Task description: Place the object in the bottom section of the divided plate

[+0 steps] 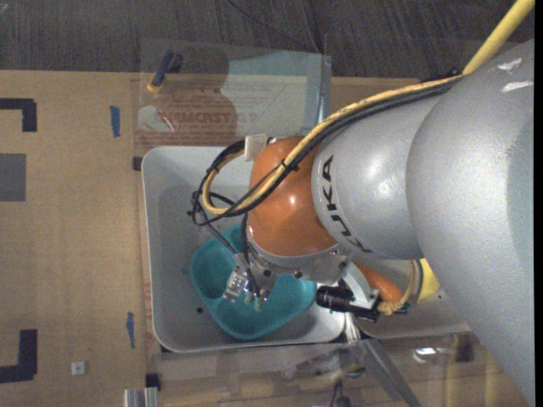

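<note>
A teal divided plate (210,280) lies in the lower part of the left white bin (157,227), and the arm hides much of it. My gripper (246,293) hangs low over the middle of the plate, under the orange wrist band (284,206). I cannot make out anything in the gripper. An orange object (383,285) and a yellow one (429,281) peek out from under the arm in the right bin (416,327).
The grey arm covers most of the right bin and the right half of the left one. A yellow cable and black cables (212,195) loop off the wrist over the left bin. A clear plastic sheet (237,91) lies behind the bins.
</note>
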Action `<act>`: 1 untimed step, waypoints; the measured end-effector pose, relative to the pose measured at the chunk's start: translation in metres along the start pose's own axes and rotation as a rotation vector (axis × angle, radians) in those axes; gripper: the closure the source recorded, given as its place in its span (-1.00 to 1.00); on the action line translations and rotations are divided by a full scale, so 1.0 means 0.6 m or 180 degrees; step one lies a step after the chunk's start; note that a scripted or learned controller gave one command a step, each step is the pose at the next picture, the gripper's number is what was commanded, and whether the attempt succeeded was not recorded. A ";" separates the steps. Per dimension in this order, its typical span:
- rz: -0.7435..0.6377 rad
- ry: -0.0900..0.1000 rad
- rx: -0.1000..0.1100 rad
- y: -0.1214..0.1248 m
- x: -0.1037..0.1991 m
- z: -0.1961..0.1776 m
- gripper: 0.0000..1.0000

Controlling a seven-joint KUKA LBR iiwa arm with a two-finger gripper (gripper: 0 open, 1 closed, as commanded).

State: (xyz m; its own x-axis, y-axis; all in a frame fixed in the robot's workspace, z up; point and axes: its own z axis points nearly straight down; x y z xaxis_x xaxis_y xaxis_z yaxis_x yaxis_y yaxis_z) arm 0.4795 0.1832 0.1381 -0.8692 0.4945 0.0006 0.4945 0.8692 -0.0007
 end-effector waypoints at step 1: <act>-0.0001 -0.0001 -0.0001 0.000 0.000 0.000 -1.00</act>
State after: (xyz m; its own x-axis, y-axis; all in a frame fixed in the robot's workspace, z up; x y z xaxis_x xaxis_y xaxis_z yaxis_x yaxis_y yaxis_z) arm 0.4796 0.1832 0.1383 -0.8693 0.4943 0.0004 0.4943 0.8693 -0.0003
